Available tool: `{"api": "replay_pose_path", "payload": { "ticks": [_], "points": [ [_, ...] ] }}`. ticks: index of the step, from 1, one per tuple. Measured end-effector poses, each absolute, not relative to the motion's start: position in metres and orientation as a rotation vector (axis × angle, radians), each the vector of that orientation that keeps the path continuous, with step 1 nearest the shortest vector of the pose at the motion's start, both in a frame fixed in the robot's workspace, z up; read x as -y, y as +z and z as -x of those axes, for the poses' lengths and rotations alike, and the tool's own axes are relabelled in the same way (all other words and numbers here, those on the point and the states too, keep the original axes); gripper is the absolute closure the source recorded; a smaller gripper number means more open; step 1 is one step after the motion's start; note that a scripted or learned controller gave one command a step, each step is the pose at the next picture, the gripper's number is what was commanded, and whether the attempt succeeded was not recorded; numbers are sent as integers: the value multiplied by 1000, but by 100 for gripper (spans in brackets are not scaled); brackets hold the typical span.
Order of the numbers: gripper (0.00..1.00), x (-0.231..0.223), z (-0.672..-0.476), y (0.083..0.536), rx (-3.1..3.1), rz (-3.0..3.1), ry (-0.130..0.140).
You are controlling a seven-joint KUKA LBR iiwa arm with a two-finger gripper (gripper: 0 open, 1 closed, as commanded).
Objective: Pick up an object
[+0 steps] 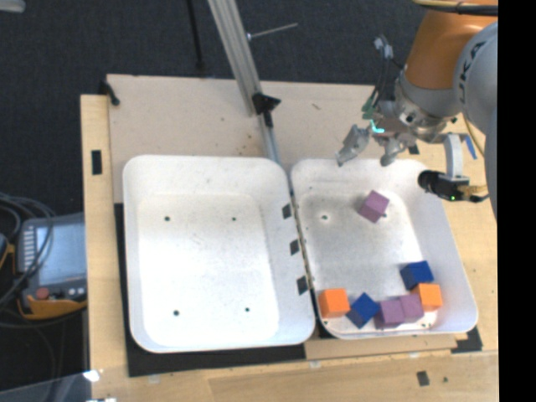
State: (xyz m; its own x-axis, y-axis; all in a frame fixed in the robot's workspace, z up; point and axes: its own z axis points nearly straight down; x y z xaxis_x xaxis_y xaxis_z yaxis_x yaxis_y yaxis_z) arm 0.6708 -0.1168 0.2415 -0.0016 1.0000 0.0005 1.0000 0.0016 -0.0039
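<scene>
My gripper (372,151) hangs over the far edge of the right bin (335,178), fingers spread open with nothing between them. A purple cube (373,205) lies alone in the upper middle of that bin, a little below and in front of the gripper. Along the bin's near edge sit an orange cube (334,301), a blue cube (363,309), two purple cubes (400,311), another orange cube (430,296) and a second blue cube (416,274).
The left bin (205,249) stands beside the right one. A slanted aluminium post (239,53) rises from the bench behind the bins' shared edge. A screen device (50,262) with cables sits off the bench at the left.
</scene>
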Motion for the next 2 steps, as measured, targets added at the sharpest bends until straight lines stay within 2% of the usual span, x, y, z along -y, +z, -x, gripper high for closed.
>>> {"api": "replay_pose_path", "payload": {
  "ticks": [1, 2],
  "points": [
    [0, 118, -671, 245, 2226, 2219, 2],
    [0, 116, -679, 199, 2226, 2215, 6]
  ]
}}
